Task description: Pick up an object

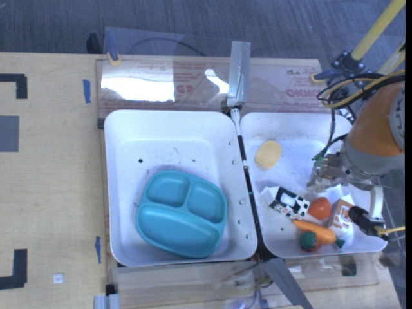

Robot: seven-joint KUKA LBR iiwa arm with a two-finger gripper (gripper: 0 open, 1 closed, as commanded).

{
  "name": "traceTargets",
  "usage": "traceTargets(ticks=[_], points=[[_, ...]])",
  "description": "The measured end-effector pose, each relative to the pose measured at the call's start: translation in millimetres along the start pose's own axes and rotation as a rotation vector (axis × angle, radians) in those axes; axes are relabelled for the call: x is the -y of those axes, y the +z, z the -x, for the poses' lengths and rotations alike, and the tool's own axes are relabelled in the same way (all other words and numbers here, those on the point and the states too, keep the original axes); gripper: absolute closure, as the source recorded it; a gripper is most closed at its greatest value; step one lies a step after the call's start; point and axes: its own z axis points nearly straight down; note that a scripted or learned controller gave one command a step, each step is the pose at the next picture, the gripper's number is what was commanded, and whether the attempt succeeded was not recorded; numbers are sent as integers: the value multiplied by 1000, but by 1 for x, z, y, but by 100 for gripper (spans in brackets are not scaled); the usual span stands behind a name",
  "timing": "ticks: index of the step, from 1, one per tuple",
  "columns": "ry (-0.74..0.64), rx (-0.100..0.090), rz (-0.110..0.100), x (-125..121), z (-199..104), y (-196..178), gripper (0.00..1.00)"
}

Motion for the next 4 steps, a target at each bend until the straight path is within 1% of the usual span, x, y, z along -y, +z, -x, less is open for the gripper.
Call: traceTargets(ticks=[1,2,3,4], points=[[105,-1,-1,21,3,10,100],[-14,2,-2,-35,-8,11,100],[-150,-1,-2,-2,-65,10,100],[-326,-1,-1,-29,-84,-89,100]])
